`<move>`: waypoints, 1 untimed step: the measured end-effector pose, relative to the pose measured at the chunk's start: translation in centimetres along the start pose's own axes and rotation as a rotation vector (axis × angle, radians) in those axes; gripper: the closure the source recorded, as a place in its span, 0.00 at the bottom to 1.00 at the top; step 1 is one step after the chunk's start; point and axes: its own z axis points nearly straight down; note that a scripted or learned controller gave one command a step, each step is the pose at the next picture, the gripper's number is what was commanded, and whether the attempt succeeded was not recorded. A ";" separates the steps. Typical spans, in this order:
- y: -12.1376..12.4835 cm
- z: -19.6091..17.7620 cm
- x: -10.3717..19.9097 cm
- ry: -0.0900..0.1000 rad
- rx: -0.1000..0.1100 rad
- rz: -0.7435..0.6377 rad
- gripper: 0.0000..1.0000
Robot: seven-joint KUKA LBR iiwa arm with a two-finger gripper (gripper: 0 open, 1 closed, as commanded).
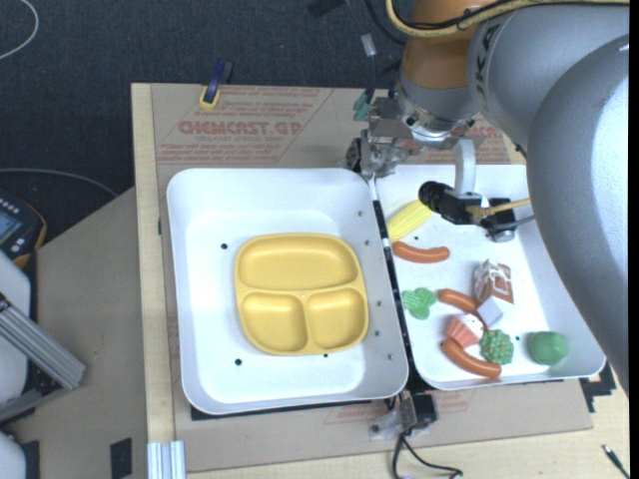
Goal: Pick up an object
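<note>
1. The task named no particular object. The nearest candidate was the corn cob (pixel 407 218), lying in the right bin (pixel 451 275) at its upper left, close to the rim shared with the left bin (pixel 200 267).
2. A sausage (pixel 421 253) lay just below the cob. More toy food was crowded toward the lower end of the same bin: a broccoli piece (pixel 496 346), a small carton (pixel 492 281) and a green ball (pixel 547 346).
3. The claw (pixel 375 160) sat over the top of the shared rim, up and left of the cob, not touching any item. Nothing was seen in it. How wide it stood could not be told from this slant.
4. The left bin held just a yellow divided plate (pixel 300 292), well apart from the claw.
5. Judged risks:
   - Coming straight down from here would hit the rim or the counter (pixel 250 123), not food.
   - The cob looked round and could roll off toward the wall on a bad close.
   - With the sausage so near, the claw could nudge it or catch both.
   - A pick in the lower cluster could easily pinch between pieces.
</note>
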 end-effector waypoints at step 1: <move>-0.3 -0.3 1.2 0.000 0.001 0.002 1.00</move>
